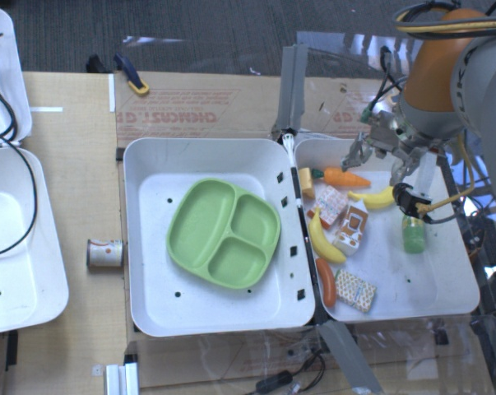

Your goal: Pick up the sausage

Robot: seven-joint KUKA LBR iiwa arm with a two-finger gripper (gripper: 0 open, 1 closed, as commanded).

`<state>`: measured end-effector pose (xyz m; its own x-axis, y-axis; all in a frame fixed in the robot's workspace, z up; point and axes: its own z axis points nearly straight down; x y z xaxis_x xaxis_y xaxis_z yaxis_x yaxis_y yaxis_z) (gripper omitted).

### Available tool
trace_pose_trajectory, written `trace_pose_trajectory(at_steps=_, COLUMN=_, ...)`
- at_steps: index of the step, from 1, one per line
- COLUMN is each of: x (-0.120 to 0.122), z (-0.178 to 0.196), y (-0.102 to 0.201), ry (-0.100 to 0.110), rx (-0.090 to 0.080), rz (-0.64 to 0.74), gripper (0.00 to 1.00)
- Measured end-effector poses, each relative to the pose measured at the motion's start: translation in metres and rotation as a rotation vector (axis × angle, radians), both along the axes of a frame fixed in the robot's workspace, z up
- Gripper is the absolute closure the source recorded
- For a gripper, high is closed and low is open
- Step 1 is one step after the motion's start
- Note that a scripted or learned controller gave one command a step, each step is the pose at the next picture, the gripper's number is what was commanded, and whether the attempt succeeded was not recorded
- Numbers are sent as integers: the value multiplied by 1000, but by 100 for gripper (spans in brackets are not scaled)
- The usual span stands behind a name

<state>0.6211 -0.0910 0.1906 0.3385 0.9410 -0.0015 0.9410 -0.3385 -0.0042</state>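
The sausage (326, 283) is a short orange-red link lying along the left wall of the right bin (445, 290), near its front corner. A patterned cracker packet (354, 291) lies right beside it. My gripper (378, 160) hangs over the back of the same bin, above and just right of an orange carrot (345, 178). It is well behind the sausage. Its fingers stand open and hold nothing.
The right bin also holds two bananas (325, 240) (374, 197), snack packets (351, 223), a yellow block (306, 183) and a green bottle (414, 235). A green divided plate (224, 233) lies in the left bin (145, 245). A small can (105, 253) rests on the bench.
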Motion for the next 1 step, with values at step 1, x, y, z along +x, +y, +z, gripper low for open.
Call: trace_pose_trajectory(at_steps=1, x=-13, z=-94, y=-13, ry=-10, rx=-1, rz=-174, gripper=0)
